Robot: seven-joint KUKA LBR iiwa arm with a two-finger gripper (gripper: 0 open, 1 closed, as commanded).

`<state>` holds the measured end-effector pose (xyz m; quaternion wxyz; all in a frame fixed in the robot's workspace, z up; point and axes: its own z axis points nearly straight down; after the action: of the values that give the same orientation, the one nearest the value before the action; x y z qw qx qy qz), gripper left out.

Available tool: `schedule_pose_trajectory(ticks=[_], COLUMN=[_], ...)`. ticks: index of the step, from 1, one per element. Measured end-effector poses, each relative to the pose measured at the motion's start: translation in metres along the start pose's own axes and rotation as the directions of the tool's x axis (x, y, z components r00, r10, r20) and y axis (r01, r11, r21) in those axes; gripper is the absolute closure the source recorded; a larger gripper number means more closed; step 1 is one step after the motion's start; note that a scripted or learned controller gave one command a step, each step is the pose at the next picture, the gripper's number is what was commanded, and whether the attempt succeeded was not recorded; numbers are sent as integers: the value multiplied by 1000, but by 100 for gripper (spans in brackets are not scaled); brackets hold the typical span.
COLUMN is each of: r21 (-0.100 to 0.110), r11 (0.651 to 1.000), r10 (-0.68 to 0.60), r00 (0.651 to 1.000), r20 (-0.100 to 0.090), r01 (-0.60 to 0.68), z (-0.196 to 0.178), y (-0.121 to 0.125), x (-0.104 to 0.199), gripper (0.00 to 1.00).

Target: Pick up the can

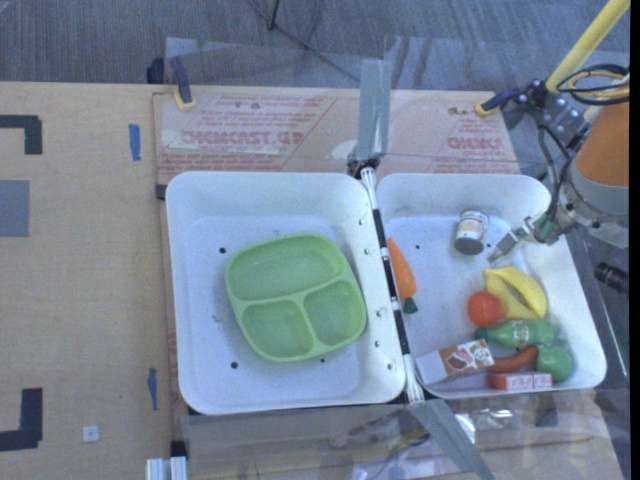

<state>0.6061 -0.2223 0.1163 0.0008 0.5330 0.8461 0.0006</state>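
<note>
The end effector (522, 236) is hovering open and empty just beside the small silver metal can (470, 232), near the right white bin's (440, 193) far edge. The approach step is underway; next it needs to straddle the can and close.

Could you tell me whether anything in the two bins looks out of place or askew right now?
One thing stands out: the carrot lies up against the divider between the bins, at the right bin's left wall, apart from the other items. The can sits alone near the gripper. The green plate lies flat in the left bin.

Robotics lab: taped plywood bench (80, 268), loose cables (290, 8), grey carpet.
</note>
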Motion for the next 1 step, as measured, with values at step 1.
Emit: schedule_pose_trajectory(ticks=[1], r21=[0], r11=[936], r10=[353], r00=[936], r20=[-6], r01=[-353], z=[20], y=[44], x=[-12], gripper=[0])
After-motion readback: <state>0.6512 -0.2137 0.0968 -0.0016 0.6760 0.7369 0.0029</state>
